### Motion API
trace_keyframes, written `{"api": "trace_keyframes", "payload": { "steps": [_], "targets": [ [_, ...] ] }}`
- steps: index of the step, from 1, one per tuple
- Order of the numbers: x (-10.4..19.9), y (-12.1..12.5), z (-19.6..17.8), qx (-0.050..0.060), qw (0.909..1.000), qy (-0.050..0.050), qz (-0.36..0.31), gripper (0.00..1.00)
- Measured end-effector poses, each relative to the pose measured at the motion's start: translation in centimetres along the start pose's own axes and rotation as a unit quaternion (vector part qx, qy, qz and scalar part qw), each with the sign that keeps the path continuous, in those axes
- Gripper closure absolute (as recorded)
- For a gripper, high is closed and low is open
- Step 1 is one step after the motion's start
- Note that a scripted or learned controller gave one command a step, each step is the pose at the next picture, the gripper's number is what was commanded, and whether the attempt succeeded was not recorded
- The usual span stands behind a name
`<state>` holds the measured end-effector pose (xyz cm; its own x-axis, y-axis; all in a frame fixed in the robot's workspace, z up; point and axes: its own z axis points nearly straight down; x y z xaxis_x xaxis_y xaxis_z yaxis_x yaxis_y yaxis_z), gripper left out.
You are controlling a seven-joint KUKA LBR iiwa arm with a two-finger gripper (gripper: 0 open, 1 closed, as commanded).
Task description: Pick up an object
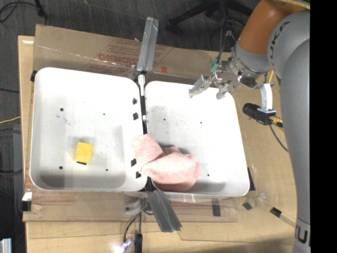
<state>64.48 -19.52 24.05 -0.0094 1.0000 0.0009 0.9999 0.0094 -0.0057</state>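
Grey tape strip (pixel 162 211), at the front edge of the tabletop (pixel 263 157): nearest item to you, stuck at the seam where the two bins meet.

Pink cloth (pixel 166 165): soft, crumpled, lying in the right bin (pixel 221 141) at its front left corner, with one fold draped over the divider towards the left bin (pixel 52 94). You have your largest target here.

Yellow block (pixel 83 153): small, squarish, resting flat on the floor of the left bin near its front, well apart from the cloth and from the arm.

Hand (pixel 209 89): two pale fingers spread apart with nothing between them, hanging over the back rim of the right bin. It sits well apart from both candidate objects.

Arm (pixel 274 30): grey with the orange band, reaching in from your right.

Handling note: the step in hand reads as the approach, with no grasp yet made. You would do best to pick the cloth (it is nearer the hand and forgiving of a slightly off-centre closure). Bring the hand forward over the thickest bunched part, well inside the bin and clear of the divider, descend with the fingers wide, and close only once they straddle a raised fold. A pinch on the thin draped edge would likely slip.
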Motion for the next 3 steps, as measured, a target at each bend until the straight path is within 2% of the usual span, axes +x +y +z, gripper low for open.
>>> {"api": "trace_keyframes", "payload": {
  "steps": [1,2,3],
  "targets": [
    [-0.8,1.3,13.4,0.0,0.9997,0.0,0.025,0.0],
    [0.0,1.3,14.7,0.0,1.0,0.001,-0.008,0.0],
    [-0.6,-1.8,13.7,-0.001,1.0,0.0,0.003,0.0]
  ]
}}
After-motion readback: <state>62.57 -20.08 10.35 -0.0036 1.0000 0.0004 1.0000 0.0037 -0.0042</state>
